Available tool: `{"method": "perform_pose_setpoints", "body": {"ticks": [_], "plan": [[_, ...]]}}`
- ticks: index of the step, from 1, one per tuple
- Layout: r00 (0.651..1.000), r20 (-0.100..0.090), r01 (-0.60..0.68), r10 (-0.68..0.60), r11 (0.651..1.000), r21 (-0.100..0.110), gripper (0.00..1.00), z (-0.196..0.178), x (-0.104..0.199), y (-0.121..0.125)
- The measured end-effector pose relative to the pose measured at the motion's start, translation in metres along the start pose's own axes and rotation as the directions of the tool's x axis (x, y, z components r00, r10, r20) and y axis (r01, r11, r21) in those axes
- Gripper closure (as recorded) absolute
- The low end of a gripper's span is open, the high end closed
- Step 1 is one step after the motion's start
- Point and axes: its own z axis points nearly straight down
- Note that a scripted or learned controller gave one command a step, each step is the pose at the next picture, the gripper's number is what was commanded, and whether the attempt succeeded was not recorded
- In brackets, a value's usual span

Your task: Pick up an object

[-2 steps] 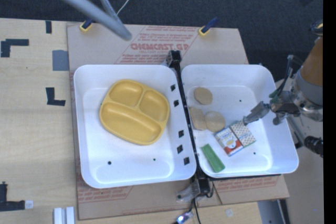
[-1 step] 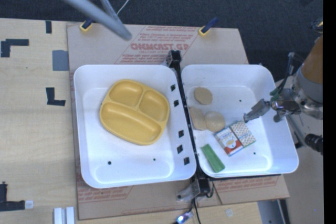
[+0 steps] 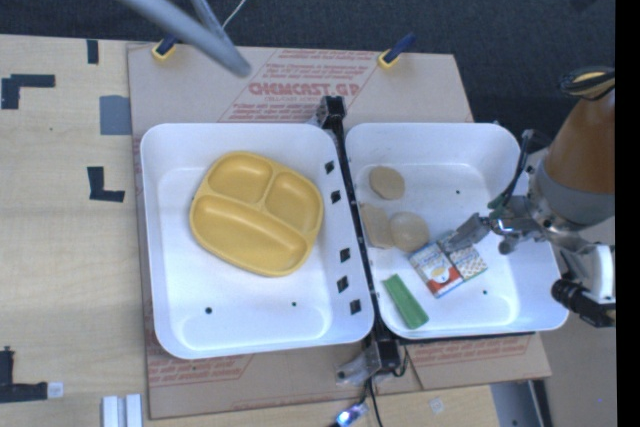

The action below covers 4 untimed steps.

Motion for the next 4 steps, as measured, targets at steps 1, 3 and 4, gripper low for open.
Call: {"method": "perform_pose_setpoints", "body": {"ticks": [1, 3, 4], "plan": [[1.000, 0.001, 0.000, 0.000, 1.000, 0.000, 0.00, 0.046, -0.002, 0.006], [1.000, 0.004, 0.000, 0.000, 1.000, -0.022, 1.00, 0.073, -0.003, 0.012], [1.000, 0.002, 0.001, 0.000, 1.000, -0.006, 1.00, 0.029, -0.008, 0.007]]}}
